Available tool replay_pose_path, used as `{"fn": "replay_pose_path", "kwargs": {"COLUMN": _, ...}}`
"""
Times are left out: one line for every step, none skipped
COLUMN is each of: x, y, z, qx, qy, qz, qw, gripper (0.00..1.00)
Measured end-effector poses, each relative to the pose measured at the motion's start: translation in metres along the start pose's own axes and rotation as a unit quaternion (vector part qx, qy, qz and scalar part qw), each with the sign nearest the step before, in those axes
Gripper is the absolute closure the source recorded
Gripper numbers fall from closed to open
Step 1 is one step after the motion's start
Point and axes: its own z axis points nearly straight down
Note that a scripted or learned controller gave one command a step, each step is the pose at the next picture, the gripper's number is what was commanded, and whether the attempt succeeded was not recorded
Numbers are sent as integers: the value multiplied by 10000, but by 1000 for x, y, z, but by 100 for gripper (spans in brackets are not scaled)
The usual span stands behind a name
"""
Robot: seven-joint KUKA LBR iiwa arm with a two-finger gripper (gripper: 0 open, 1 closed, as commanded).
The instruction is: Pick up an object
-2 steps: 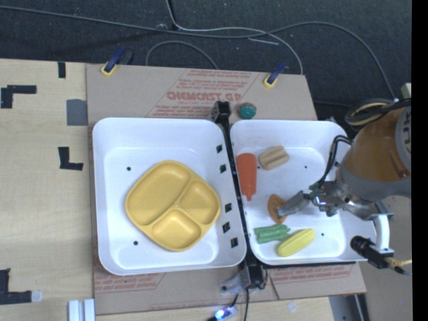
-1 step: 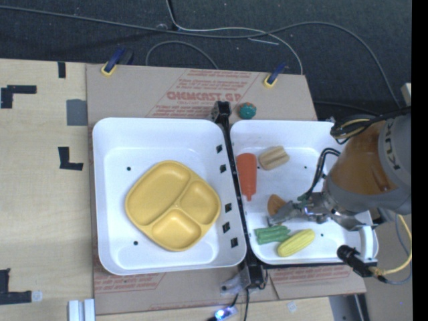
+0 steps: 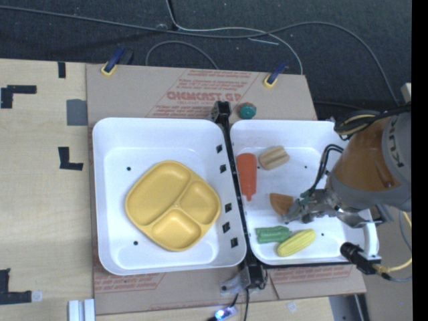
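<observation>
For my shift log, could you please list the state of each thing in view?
Gripper: low in right bin, at brown piece.
Brown piece: lying flat.
Carrot: lying flat.
Corn: lying beside green vegetable.
Yellow tray: upright in left bin.

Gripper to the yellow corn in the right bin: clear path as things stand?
Probably yes. The gripper hangs just above the yellow corn, which lies exposed on the right bin floor; only the green vegetable touching its left end crowds it.
</observation>
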Motion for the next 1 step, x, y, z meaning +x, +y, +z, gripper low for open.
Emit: {"fn": "replay_pose_path", "kwargs": {"x": 6, "y": -1, "z": -43, "qx": 3, "qy": 12, "qz": -4, "qw": 10000, "gripper": 100}}
